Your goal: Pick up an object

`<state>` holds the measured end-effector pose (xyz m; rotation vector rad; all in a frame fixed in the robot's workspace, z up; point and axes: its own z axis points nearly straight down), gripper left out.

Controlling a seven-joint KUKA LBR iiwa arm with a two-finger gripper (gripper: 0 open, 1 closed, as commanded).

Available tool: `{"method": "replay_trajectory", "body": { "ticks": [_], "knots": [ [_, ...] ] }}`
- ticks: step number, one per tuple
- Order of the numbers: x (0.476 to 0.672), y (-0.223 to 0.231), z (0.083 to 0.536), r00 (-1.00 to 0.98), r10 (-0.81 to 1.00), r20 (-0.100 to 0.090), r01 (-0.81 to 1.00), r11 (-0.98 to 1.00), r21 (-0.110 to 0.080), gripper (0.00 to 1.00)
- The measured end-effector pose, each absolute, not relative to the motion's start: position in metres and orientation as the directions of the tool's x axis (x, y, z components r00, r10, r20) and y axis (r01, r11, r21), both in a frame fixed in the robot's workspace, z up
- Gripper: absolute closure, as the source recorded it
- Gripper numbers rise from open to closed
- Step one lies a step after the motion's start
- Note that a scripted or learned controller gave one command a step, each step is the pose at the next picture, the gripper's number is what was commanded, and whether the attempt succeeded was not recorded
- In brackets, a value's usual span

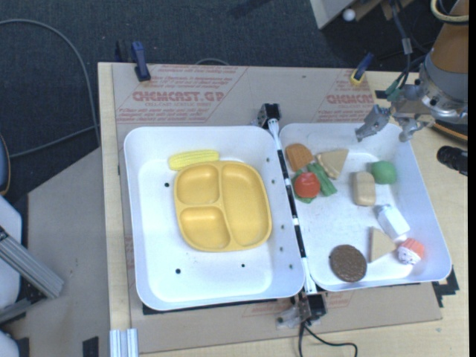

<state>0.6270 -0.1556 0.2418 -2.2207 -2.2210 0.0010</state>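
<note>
Two white bins (149, 274) sit on a tan cardboard sheet (223, 88) printed with red lettering, over dark grey carpet (59, 21). The left bin holds a yellow divided plate (222, 204) and a yellow corn cob (194, 158). The right bin (431, 222) holds a red tomato (306, 187) with green leaves, an orange-brown bun (298, 155), a tan wedge (334, 161), a beige block (364, 188), a green ball (384, 172), a white tube (391, 220), a brown cookie (347, 262), a pale tan slice (378, 244) and a small orange-and-white piece (408, 252); the gripper (390, 125) is grey metal.
</note>
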Motion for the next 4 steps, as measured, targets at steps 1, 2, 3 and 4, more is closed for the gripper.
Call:
{"method": "replay_trajectory", "body": {
  "ticks": [1, 2, 3, 4],
  "knots": [
    [0.616, -0.163, 0.085, 0.000, 1.000, 0.001, 1.000, 0.000, 0.000, 0.00],
    [0.559, -0.157, 0.084, 0.001, 1.000, 0.001, 1.000, -0.001, -0.002, 0.00],
    [0.559, -0.156, 0.094, 0.001, 1.000, 0.001, 1.000, -0.001, 0.001, 1.00],
    [0.553, -0.059, 0.185, -0.002, 1.000, 0.001, 1.000, 0.002, 0.001, 1.00]
  ]
}}
